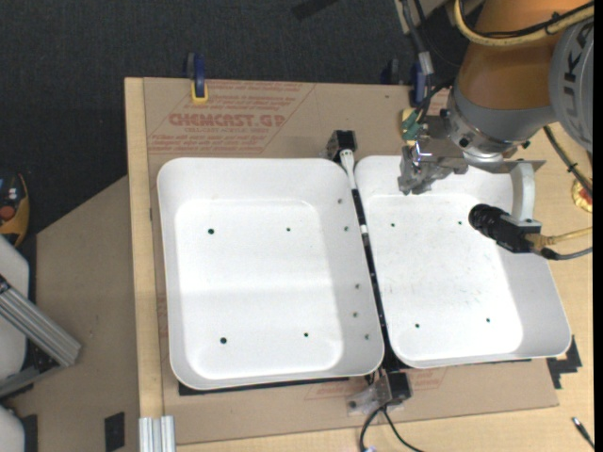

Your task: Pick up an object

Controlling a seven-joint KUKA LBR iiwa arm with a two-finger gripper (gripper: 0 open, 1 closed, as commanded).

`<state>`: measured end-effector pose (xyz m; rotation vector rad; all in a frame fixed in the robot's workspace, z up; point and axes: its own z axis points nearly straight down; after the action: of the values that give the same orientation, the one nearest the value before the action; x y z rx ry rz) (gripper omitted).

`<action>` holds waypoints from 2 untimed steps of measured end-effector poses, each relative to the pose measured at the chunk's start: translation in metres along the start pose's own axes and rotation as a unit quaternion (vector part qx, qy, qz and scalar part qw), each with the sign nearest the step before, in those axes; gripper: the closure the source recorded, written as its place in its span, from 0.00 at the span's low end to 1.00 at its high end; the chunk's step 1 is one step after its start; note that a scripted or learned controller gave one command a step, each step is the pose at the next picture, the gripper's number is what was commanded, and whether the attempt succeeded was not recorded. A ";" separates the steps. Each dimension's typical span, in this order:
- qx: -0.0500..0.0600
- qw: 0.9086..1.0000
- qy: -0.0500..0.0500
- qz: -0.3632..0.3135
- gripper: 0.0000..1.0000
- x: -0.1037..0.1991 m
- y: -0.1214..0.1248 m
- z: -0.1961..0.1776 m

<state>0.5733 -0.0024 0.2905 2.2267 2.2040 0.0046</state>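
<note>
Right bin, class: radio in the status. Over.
Gripper hovering over right bin's far left corner. Nothing seen between its fingers. Left bin alongside, clamps on the seam.

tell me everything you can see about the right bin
The right bin is a shallow white tray with rounded corners, plastic by its look, lying flat on the brown board. Its floor shows a few small dark dots and faint scuffing. Its left edge runs along the left bin, with a black strip between them. The gripper hangs over its upper left corner.
</note>
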 end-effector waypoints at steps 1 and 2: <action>0.001 1.000 0.002 -0.006 1.00 0.022 -0.007 -0.035; 0.001 1.000 0.002 -0.005 1.00 0.017 -0.022 -0.070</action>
<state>0.5512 0.0149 0.3600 2.2178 2.2191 0.0069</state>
